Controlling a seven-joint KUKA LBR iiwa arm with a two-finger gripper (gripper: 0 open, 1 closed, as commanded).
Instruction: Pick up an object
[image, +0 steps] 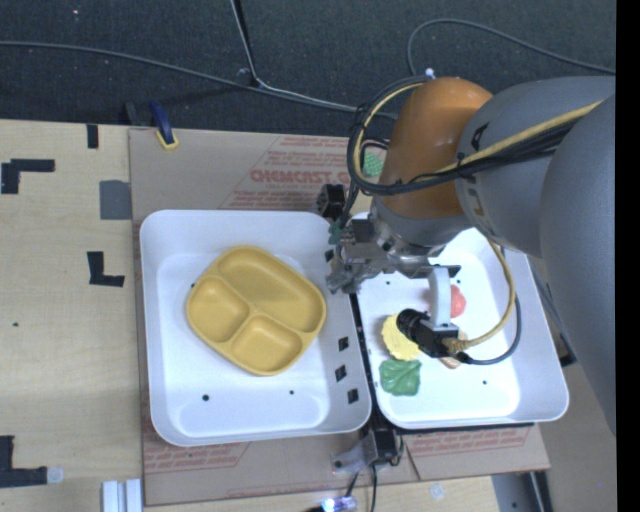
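Seemingly mid-approach, gripper (341, 262) at the left bin (175, 400) inner wall, its opening impossible to tell, yellow divided plate (255, 310) just beside it; next, likely descending onto its rim and closing.

You see gripper (345, 252) dark grey with black bits; arm (560, 170) grey, band (440, 140) orange. 
View-left of jaws: tray (256, 308) mustard yellow, plain, in white left bin (165, 330). 
View-right and below jaws, in white right bin (520, 395): pale yellow lump (392, 340), leaf-green piece (400, 377), red-pink bit (458, 301). 
Note few small black dots on both bin floors. 
Under bins: cardboard (200, 170) brown, red lettering. 
Far view-left of jaws: bench (60, 330) pale wood, black tape marks. 
Up-left: clamp (160, 122) blue.
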